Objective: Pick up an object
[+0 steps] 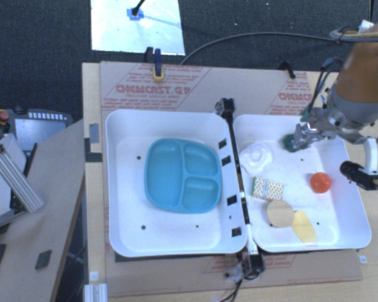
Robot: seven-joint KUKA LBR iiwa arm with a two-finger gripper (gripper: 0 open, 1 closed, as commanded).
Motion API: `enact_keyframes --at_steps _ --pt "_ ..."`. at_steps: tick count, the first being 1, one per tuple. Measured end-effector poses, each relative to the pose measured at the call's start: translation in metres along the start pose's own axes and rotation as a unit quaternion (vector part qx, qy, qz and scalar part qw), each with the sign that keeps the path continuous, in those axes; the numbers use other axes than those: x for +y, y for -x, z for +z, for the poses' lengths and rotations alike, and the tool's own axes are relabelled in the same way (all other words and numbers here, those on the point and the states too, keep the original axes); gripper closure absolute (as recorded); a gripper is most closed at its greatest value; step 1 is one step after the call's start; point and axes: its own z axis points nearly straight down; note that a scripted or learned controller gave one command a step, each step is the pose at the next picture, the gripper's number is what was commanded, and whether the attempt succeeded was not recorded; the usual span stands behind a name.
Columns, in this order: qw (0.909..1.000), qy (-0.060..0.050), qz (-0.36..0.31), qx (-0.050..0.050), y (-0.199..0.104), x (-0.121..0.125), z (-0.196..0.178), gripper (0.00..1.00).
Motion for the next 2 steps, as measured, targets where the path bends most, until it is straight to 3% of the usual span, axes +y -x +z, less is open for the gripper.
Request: enact_keyframes --at_steps 2 --pt "1.0000 -0.003 -0.004 0.002 -0.123 -0.006 0.003 1.00"
